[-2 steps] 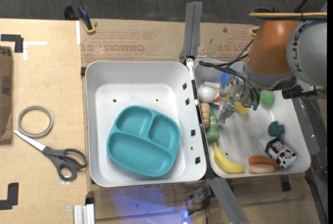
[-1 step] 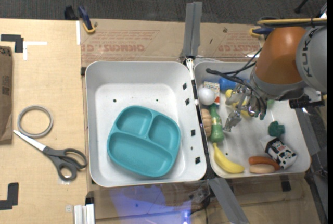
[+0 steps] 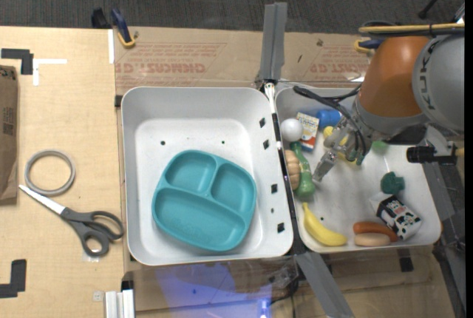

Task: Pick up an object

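Observation:
The right bin (image 3: 427,235) holds several small things. A white ball (image 3: 290,129) and a blue and white carton (image 3: 315,123) lie at its far left. Below them sit a brown roll (image 3: 294,166) and a green vegetable (image 3: 304,185). A banana (image 3: 323,232) lies at the near left and a red sausage (image 3: 374,229) at the near edge. A black and white toy (image 3: 400,214) and a dark green piece (image 3: 392,181) are on the right. My gripper (image 3: 326,161) hangs over the middle of this bin, just right of the roll, with nothing visibly held.
The left bin (image 3: 131,161) holds a teal divided plate (image 3: 204,199). On the bench to the left lie scissors (image 3: 80,220), a tape roll (image 3: 49,171) and a brown bag (image 3: 7,133). A blue clamp (image 3: 122,27) sits at the cardboard's far corner.

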Robot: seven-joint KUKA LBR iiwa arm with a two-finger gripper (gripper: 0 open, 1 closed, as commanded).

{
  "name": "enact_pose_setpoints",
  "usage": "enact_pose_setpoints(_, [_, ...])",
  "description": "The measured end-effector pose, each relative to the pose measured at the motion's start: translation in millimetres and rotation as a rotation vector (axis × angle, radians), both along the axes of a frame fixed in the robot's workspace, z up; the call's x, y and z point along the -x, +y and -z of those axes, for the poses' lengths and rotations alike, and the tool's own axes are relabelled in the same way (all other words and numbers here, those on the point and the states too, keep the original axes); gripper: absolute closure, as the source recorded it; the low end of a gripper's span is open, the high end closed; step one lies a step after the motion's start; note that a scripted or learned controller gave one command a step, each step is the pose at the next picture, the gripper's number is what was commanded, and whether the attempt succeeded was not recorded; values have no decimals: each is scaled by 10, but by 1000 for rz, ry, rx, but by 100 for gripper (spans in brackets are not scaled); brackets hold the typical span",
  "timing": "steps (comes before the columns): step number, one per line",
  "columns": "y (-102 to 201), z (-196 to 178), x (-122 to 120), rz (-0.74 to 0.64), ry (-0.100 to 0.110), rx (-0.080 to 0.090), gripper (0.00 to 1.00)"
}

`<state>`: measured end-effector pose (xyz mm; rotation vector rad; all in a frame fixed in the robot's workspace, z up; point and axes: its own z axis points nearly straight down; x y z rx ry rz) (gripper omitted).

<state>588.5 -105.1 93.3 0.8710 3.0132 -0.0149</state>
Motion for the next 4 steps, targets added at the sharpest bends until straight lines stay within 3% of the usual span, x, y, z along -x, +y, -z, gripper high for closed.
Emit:
enact_pose_setpoints(1, [57,-7,486,213,-6,-3,0])
enact_pose_setpoints(2, [-14,14,-179,133,0,-8,0])
enact_pose_setpoints(3, [5,-8,-435,205,-3,-4,0])
enact_pose_setpoints(4, [20,-111,-452,202,-8,-4,100])
